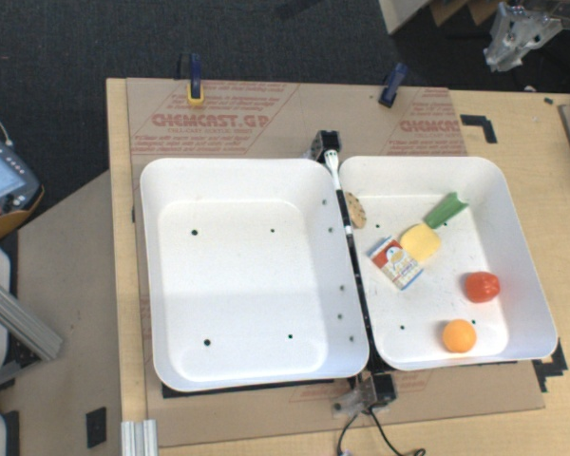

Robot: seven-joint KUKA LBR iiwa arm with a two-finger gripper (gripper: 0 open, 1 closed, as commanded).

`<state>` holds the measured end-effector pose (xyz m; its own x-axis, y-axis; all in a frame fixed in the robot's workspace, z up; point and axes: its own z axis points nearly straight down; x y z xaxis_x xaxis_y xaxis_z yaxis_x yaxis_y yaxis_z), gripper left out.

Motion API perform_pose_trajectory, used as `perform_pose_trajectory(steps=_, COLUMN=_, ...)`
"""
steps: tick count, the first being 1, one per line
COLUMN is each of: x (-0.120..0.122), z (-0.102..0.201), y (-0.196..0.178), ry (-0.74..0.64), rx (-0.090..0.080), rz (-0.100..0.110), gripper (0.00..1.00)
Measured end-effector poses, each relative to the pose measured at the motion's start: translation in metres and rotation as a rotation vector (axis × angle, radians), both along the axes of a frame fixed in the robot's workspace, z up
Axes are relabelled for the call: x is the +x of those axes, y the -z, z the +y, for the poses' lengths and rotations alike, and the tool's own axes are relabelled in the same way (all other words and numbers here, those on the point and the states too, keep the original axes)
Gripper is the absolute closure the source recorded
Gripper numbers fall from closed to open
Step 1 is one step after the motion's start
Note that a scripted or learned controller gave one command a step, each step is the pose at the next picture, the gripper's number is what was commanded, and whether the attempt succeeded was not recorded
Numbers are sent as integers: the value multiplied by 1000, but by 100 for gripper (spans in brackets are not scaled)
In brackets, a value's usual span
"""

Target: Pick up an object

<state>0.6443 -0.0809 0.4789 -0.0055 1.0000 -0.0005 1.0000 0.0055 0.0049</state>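
The right bin (522,255) holds several small objects. A yellow toy with a green top (424,239) lies near its middle, and a small red, white and blue box (395,261) touches its lower left side. A brown oval piece (356,210) rests against the bin's left wall. A red ball-like fruit (482,286) and an orange one (459,335) sit toward the front right. My gripper (515,34) hangs at the top right, beyond the board's far edge and well away from both bins, with nothing visibly in it.
The left bin (161,255) sits beside the right one on a brown board (266,112). Two blue clamps (195,76) (392,85) hold the board's far edge. A black fitting (325,144) stands where the bins meet.
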Motion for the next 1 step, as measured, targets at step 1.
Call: perform_pose_trajectory(steps=1, x=-6, z=71, y=-18, ry=-3, rx=2, rz=-1, gripper=100)
